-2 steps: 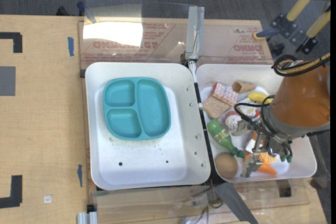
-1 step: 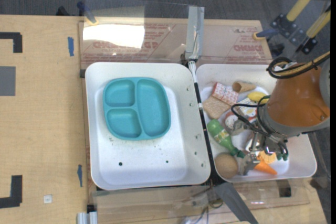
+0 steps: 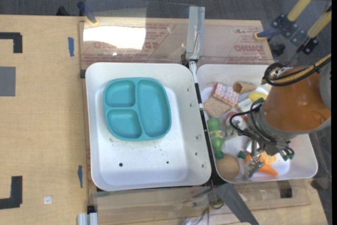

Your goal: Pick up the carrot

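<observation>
Two bins: left bin point(image 3: 105, 166) and right bin point(image 3: 308, 166) sit side by side, sharing a middle divider.
Landmark: the right bin; every place below is given against it.
Arm: the grey arm with its orange band point(image 3: 292, 105) comes in over the right bin's right side and covers much of it.
Gripper: the gripper point(image 3: 256, 162) hangs low over the right bin's near edge, just right of that edge's middle; whether it is released or clenched, I cannot tell, for cables and the wrist hide the tips.
Carrot: the carrot point(image 3: 269, 169) lies on the right bin's floor by its near wall, just beside the gripper; touching or apart, I cannot tell.
Potato: a tan potato point(image 3: 228, 167) rests in the right bin's near-left corner.
Green vegetable: a green vegetable point(image 3: 215, 137) lies along the right bin's left wall.
Tray: a teal divided tray point(image 3: 138, 109) sits in the left bin, well apart from the right bin's contents.
</observation>
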Robot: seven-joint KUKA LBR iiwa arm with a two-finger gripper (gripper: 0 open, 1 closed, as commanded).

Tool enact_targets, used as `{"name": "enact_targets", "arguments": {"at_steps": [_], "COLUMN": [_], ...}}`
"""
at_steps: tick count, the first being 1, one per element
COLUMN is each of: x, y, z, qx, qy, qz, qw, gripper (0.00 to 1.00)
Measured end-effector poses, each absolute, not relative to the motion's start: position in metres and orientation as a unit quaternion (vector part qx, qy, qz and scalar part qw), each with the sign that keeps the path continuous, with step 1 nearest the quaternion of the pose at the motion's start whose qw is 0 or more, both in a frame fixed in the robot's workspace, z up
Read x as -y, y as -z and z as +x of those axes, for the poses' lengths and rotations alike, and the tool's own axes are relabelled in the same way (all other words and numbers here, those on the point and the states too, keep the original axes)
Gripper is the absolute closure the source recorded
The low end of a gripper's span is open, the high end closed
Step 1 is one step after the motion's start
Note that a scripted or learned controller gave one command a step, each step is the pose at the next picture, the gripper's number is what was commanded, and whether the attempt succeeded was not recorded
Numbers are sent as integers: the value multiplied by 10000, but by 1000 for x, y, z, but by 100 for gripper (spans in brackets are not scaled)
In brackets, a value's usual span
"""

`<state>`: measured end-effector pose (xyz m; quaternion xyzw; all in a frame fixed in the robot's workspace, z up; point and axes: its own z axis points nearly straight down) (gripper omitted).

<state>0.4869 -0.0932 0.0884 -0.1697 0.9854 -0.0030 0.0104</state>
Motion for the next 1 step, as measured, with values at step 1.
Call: {"name": "enact_targets", "arguments": {"at_steps": [1], "x": [102], "y": [-88], "z": [494], "qx": [-9647], "qy": [33], "qz": [-2634], "qw": [84], "gripper": [0]}}
